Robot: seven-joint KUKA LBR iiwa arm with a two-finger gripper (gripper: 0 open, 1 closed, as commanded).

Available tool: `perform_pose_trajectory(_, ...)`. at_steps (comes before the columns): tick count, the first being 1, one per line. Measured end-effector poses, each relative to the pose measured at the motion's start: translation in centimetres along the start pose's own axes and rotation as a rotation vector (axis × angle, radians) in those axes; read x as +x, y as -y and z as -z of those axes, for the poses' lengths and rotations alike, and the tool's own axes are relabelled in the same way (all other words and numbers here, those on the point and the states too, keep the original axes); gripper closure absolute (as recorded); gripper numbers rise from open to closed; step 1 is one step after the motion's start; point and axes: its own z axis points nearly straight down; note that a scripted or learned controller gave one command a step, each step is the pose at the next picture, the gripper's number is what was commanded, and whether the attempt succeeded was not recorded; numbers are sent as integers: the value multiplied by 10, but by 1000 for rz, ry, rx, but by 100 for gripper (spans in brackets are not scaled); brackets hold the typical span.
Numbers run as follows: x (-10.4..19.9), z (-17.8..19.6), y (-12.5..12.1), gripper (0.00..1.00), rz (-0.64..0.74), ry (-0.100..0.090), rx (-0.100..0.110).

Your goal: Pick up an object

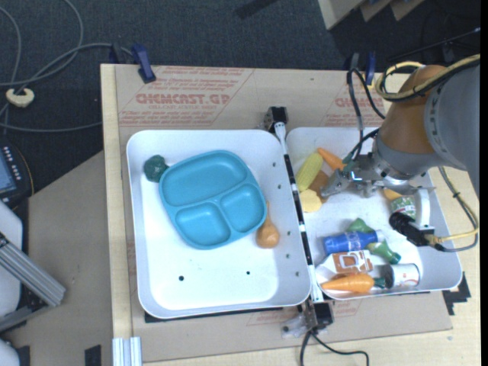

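**Toys crowding the right bin, hand hovering over them**

Toys are lying jumbled in the right bin (450, 269): a yellow piece (308, 171) and an orange piece (331, 158) at 11 o'clock, a blue bottle (349, 242) near the middle, a carrot (348, 284) at 6 o'clock. The hand (345, 180) is reaching in from 3 o'clock, sitting just beside the yellow piece; whether it is open or closed cannot be told. In the left bin (206, 280), a blue tray (211, 199) is lying with a green ball (155, 168) at 10 o'clock and an orange lump (268, 235) touching its 4 o'clock edge.
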Motion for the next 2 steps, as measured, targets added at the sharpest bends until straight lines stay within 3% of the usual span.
perform_pose_trajectory(1, -1, 3, 91, 0, -11, -1, -8)
perform_pose_trajectory(2, 4, 0, 24, 0, 0, -1, 1)
